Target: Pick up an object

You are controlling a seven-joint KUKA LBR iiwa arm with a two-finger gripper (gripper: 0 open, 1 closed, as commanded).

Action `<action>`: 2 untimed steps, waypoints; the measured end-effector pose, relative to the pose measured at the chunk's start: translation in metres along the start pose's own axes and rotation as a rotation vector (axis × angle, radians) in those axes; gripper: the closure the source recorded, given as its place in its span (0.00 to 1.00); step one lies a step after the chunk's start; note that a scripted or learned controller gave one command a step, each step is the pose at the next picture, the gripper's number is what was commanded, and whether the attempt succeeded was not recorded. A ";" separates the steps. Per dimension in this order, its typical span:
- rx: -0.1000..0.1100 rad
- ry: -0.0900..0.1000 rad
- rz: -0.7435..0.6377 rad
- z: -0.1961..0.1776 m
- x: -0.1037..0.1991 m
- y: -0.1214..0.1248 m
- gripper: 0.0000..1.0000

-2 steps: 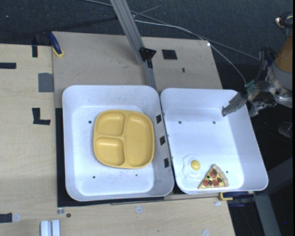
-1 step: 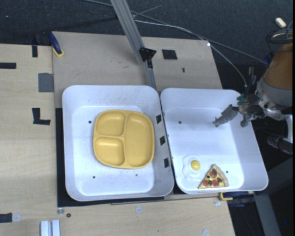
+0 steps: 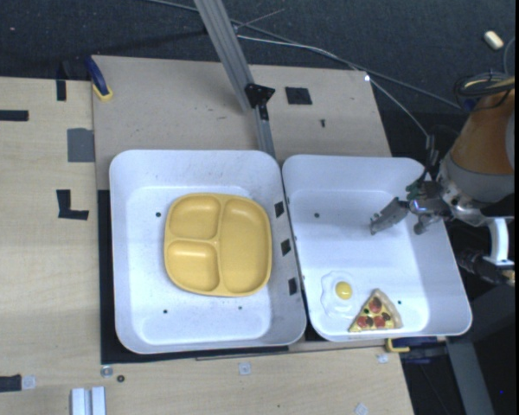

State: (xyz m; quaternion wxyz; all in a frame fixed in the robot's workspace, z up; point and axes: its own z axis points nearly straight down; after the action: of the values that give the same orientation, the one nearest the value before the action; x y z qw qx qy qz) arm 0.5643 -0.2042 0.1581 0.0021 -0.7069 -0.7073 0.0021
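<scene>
End effector (image 3: 396, 220), fingers apart w/ nothing between, hangs by right bin's (image 3: 432, 275) right edge; fried egg (image 3: 338, 292) & pizza slice (image 3: 376, 312) at near edge.

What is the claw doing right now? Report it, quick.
Claw: open, holding nothing, hovering over the right bin, apart from the fried egg and pizza slice.

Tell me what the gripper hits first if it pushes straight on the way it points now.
Likely the bare floor of the right bin; the gripper points left and downward, away from the fried egg. Depth is unclear.
</scene>
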 end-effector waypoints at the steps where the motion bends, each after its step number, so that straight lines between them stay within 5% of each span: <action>1: 0.000 0.001 0.000 0.061 -0.004 -0.007 0.00; 2: -0.003 0.000 -0.001 0.048 -0.004 -0.006 1.00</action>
State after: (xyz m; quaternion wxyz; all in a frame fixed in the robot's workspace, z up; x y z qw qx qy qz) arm 0.5581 -0.2078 0.1101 0.0012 -0.7066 -0.7076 0.0011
